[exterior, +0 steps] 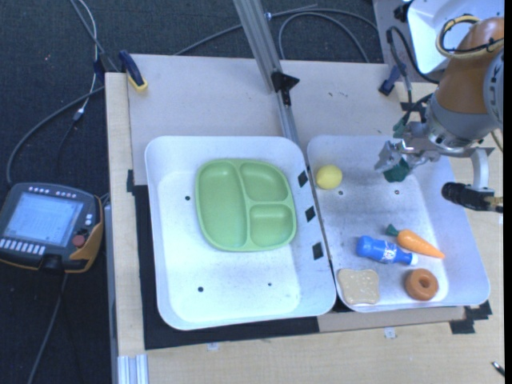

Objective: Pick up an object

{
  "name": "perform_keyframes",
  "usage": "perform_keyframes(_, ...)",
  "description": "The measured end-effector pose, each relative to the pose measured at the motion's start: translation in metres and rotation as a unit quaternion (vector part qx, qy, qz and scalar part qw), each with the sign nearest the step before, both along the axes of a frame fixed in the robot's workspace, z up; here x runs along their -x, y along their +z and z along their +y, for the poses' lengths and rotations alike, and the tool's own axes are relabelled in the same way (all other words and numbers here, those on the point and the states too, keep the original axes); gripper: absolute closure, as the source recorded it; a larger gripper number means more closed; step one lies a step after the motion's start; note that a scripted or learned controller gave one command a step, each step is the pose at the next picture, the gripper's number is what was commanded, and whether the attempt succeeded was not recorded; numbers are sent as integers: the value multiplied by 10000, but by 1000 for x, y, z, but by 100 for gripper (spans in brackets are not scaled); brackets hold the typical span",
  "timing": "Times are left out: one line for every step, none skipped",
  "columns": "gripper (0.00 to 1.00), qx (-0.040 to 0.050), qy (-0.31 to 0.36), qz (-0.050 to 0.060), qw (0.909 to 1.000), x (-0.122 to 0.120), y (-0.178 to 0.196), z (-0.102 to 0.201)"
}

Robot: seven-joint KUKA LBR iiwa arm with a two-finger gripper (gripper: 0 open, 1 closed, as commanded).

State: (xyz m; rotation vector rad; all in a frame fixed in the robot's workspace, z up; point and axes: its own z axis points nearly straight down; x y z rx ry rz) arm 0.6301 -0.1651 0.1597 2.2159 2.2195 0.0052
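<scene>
No object is singled out by the task, so every item in the right bin is a candidate: a yellow ball at the bin's far left corner, a blue bottle lying on its side in the middle, a toy carrot just right of it and seemingly touching its cap end, a slice of toy bread at the near edge, and a brown doughnut to the bread's right. They lie scattered and apart enough, probably so a two-finger grasp can reach most of them singly; the bottle and carrot pair looks the awkward case. The gripper hangs over the bare far part of this bin, right of the ball and well apart from the near cluster. Whether it is open or closed I cannot tell: a small dark-green shape sits at its tip, and it is unclear if that is part of the tool or something carried. The left bin bears a green divided plate, likely a drop-off spot. The arm is cut off at the right, and a teach pendant rests on the floor far left.
</scene>
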Motion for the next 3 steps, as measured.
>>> perform_keyframes(100,-2,0,3,10000,1,44,0)
perform_keyframes(100,-3,1,6,10000,0,75,1)
perform_keyframes(100,-20,20,35,10000,11,85,56)
